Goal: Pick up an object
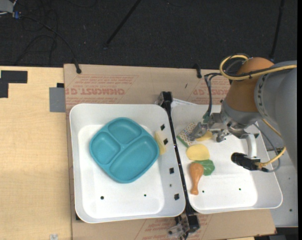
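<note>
Camera view, item list. Left bin: one teal divided plate, lying flat. Right bin: yellow lemon-like piece, green piece touching it below, orange drumstick-shaped toy beside the green piece, striped grey item near the divider. Gripper: low over the right bin's upper part, just above the yellow piece; grip state cannot be told. Handling note: best target is probably the yellow piece; centre over it, descend straight, avoid nudging the neighbouring green piece.

Bench: cardboard sheet, two white bins side by side.
</note>
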{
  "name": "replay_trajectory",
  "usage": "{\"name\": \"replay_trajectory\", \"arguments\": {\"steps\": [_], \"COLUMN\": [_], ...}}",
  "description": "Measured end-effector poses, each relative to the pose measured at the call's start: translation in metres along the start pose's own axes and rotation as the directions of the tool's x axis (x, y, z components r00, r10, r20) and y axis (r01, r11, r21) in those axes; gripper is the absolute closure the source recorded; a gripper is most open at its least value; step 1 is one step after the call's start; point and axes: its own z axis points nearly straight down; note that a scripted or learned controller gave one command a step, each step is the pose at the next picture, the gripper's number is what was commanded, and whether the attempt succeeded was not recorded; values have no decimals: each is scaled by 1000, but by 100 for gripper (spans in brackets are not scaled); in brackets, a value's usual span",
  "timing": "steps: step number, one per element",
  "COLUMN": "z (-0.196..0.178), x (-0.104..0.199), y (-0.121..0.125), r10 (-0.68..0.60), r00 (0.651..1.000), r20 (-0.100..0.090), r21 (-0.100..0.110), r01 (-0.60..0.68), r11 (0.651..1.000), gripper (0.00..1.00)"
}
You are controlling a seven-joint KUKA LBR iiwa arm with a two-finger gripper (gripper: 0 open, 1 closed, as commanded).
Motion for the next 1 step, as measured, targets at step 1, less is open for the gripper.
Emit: {"name": "replay_trajectory", "arguments": {"steps": [1], "z": [-13], "x": [-1], "y": [2], "r10": [1], "r00": [1000], "r20": [1], "r21": [-5], "r01": [-1], "r11": [1000], "gripper": [100]}}
